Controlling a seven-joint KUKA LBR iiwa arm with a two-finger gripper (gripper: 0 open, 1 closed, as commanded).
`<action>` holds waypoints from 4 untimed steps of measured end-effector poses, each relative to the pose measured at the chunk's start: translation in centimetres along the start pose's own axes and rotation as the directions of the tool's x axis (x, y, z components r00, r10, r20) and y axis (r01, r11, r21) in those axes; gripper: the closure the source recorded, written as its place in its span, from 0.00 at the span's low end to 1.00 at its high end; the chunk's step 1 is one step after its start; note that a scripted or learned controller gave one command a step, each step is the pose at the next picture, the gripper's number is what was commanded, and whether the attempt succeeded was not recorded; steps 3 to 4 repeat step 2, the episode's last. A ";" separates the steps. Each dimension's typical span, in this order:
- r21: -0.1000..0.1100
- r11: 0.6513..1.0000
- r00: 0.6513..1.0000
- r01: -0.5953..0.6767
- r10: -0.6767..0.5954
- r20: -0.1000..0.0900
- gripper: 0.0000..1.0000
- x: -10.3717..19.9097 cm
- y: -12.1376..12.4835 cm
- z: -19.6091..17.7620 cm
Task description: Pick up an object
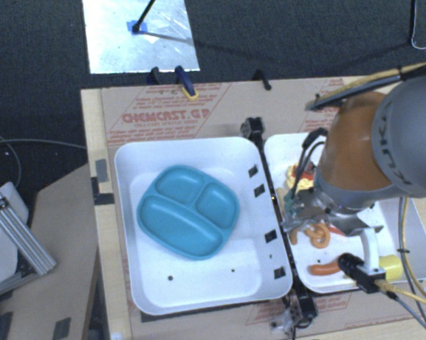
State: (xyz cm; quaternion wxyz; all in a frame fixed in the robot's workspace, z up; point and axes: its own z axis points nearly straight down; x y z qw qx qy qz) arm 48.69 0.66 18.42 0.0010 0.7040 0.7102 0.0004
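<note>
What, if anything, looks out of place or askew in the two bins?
Only the blue divided plate in the left bin: it lies turned at a slant to the bin's walls. Nothing looks spilled or broken.

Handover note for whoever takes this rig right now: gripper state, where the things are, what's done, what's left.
Gripper: low over the right bin, near its left wall; open or shut can't be told, and nothing is seen held.
Things: an orange pretzel lies right beside the gripper; an orange sausage lies nearer the bin's front. A blue divided plate sits in the left bin.
Done: arm is brought down among the small things.
Left: grasp one thing and lift it clear.
</note>
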 end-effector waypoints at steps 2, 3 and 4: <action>0.000 1.000 1.000 -0.009 0.009 -0.001 1.00 5.5 0.1 -9.6; 0.000 1.000 1.000 -0.009 0.009 -0.001 1.00 5.5 0.1 -9.6; 0.000 1.000 1.000 -0.009 0.009 -0.001 1.00 5.5 0.1 -9.6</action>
